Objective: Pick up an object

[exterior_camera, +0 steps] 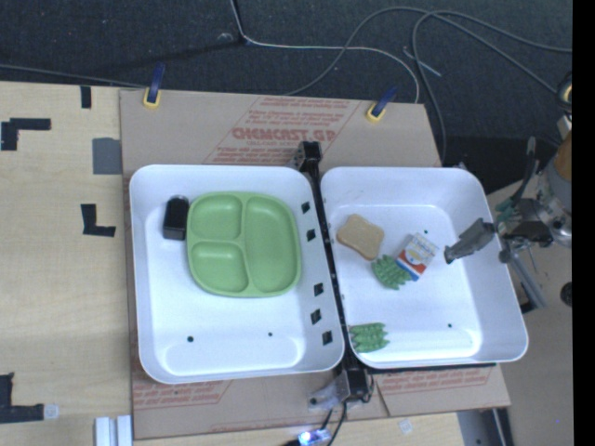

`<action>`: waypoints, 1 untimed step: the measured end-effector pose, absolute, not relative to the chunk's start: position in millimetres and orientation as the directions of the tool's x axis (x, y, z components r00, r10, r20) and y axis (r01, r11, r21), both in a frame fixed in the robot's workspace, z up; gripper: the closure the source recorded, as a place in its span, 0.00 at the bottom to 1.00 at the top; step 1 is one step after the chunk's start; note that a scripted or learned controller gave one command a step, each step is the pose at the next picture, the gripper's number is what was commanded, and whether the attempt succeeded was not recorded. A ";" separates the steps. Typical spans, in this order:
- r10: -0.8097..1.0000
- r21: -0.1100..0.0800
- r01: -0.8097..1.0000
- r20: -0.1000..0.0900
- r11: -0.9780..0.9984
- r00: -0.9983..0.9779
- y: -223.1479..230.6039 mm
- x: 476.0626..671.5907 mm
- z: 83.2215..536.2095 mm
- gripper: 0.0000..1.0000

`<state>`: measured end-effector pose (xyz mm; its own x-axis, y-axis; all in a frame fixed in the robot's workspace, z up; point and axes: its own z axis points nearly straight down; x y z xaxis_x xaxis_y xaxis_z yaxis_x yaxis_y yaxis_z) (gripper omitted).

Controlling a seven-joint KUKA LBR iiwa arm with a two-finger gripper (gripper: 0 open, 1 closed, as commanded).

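Two white bins are seen side by side on a sheet of brown cardboard (279, 128). In the left bin (158, 342), a green plate (245, 244) with three sections is laid flat, and a small black block (175, 217) is set just beside its left edge. In the right bin (483, 333), a piece of toast (360, 236) is found near the wall between the bins. A small box (416, 255) with red and blue on it is seen a little to the right of the toast. A green leafy toy (390, 273) is placed touching the lower left of the box. Another green toy (368, 337) is laid at the front left corner of that bin. The gripper (468, 241) is seen at the right side of the right bin, near the box but apart from it. Nothing is seen held by it. Whether it is spread or closed cannot be told from here. Black cables (372, 35) are seen on the dark floor behind the bench.
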<state>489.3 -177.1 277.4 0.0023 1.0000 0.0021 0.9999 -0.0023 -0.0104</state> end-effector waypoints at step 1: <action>1.000 -0.001 1.000 0.000 0.001 -0.001 -176.9 491.1 282.1 0.00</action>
<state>491.1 -176.9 282.1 -0.0008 1.0000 -0.0002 1.0000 0.0008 -0.0012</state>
